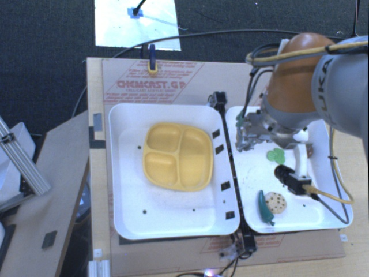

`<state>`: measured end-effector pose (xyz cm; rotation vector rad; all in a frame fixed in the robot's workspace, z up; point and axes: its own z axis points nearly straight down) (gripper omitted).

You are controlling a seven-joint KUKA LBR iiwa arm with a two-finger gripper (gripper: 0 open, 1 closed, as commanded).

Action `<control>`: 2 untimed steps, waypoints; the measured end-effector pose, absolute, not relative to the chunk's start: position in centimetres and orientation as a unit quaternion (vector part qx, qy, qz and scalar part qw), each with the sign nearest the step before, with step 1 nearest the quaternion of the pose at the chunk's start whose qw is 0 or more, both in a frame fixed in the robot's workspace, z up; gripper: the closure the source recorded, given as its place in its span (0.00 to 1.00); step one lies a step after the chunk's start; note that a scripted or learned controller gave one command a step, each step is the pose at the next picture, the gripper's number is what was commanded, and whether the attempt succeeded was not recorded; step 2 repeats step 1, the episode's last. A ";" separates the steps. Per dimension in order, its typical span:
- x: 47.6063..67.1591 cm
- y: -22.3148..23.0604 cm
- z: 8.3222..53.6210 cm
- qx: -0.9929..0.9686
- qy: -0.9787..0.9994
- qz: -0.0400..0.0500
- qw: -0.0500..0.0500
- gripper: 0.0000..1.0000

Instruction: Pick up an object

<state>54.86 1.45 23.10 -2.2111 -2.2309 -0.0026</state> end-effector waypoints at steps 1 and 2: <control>54.3 6.7 23.9 -0.703 -0.711 -0.001 0.000 1.00; 54.3 6.7 23.9 -0.703 -0.711 -0.001 0.000 1.00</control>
